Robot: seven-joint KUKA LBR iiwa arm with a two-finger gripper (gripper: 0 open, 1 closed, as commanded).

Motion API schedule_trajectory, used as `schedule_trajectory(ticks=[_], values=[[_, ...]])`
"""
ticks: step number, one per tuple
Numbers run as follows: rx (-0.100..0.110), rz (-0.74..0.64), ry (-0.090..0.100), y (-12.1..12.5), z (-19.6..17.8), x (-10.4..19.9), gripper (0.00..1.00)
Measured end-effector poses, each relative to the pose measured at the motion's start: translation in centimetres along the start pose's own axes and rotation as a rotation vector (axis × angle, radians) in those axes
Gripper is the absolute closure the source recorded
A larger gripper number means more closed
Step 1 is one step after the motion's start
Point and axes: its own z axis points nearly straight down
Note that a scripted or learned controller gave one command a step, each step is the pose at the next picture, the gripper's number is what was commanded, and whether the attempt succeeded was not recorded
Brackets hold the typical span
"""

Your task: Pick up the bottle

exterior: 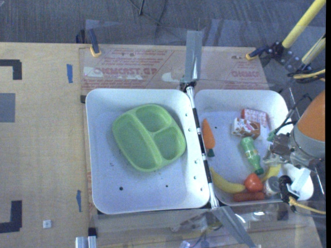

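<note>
The bottle (252, 154) lies in the right bin (223, 100), toward four o'clock of the carrot (208, 134). The claw (282, 151) is placed at its three o'clock; its state cannot be told. An approach is judged underway; centring above the bottle is needed next.

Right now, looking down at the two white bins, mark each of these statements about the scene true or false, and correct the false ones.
1. The green divided plate lies in the left bin. True.
2. The green bottle stands upright on the plate. False: it lies on its side in the right bin.
3. The carrot lies in the right bin near the wall between the bins. True.
4. The banana rests on the plate. False: it lies in the right bin near its front edge.
5. The tomato is beside the banana. True.
</note>
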Motion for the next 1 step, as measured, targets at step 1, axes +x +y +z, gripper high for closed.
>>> schedule_trajectory(ticks=[1], values=[[0.033, -0.001, 0.004, 4.52, 2.09, 5.56, 1.00]])
